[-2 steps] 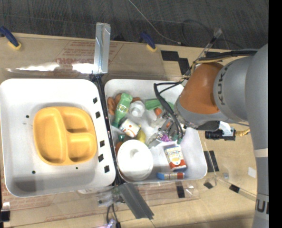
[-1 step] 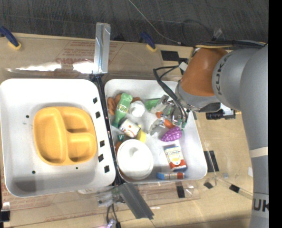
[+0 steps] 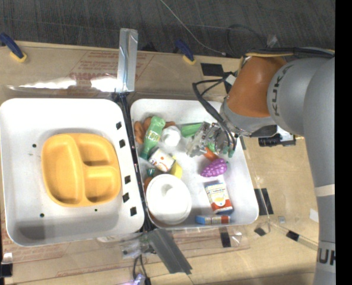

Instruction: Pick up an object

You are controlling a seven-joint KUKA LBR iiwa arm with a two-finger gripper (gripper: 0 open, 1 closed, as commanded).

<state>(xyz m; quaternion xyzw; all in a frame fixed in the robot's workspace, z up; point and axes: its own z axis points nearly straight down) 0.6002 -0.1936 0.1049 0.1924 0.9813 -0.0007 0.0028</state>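
Claw (image 3: 211, 140) sits low in the right bin (image 3: 247, 186), mid-frame; can't tell its opening or any hold. Orange piece (image 3: 209, 154) touches it, purple grapes (image 3: 213, 168) just below. Looks like grasp stage; next: close, lift straight.

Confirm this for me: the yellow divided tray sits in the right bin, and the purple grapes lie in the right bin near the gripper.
One detail is wrong. The camera view shows the yellow divided tray in the left bin, not the right one. The purple grapes do lie in the right bin, just below the gripper.
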